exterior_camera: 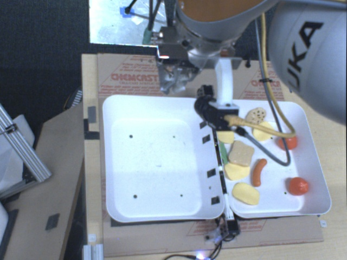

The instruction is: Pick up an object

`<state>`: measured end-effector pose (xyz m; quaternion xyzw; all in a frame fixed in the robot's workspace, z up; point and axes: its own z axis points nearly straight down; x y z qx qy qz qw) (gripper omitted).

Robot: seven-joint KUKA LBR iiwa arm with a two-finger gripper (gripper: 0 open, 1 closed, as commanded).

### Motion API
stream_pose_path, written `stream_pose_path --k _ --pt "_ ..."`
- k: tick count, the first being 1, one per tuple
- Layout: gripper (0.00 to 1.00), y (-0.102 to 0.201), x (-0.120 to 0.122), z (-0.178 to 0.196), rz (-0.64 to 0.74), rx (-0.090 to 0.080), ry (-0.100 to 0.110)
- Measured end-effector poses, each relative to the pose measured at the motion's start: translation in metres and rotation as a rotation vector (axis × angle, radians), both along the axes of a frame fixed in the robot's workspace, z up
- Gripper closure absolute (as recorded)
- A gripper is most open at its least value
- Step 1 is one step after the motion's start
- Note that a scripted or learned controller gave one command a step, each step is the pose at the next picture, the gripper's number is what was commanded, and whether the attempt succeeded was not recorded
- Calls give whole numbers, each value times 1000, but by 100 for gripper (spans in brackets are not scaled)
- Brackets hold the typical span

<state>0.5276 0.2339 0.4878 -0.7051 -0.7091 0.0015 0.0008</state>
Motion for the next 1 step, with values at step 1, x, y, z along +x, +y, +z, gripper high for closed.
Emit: stream_pose_path --k 1 --pt "100 0 38 50 -6 3 -11"
